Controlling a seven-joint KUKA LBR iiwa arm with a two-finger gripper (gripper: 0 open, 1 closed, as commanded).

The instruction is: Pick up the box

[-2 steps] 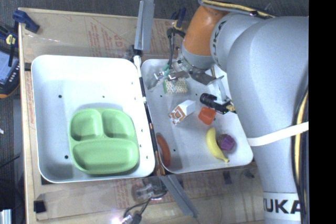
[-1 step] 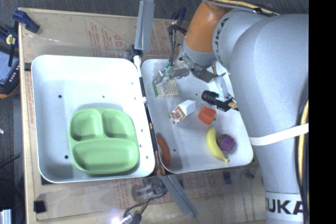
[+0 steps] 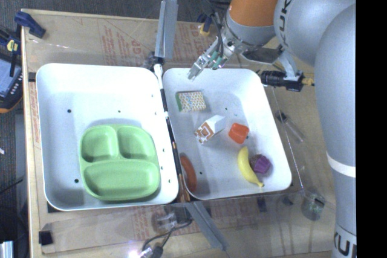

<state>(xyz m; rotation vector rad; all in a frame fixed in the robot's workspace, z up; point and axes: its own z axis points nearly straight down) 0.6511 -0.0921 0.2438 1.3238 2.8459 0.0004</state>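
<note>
A flat box (image 3: pixel 190 101) with a green and yellow speckled top lies in the right bin (image 3: pixel 266 103), near its far left corner. A small white and orange carton (image 3: pixel 209 129) lies tilted just in front of it. My gripper (image 3: pixel 195 71) hangs over the bin's far rim, above and slightly behind the flat box, with a gap between them. Nothing shows at its tip.
The right bin also holds an orange-red block (image 3: pixel 238 133), a banana (image 3: pixel 248 168), a purple grape bunch (image 3: pixel 261 163) and a reddish-brown item (image 3: pixel 188 173) by the left wall. A green divided plate (image 3: pixel 119 163) fills the front of the left bin (image 3: pixel 60 93).
</note>
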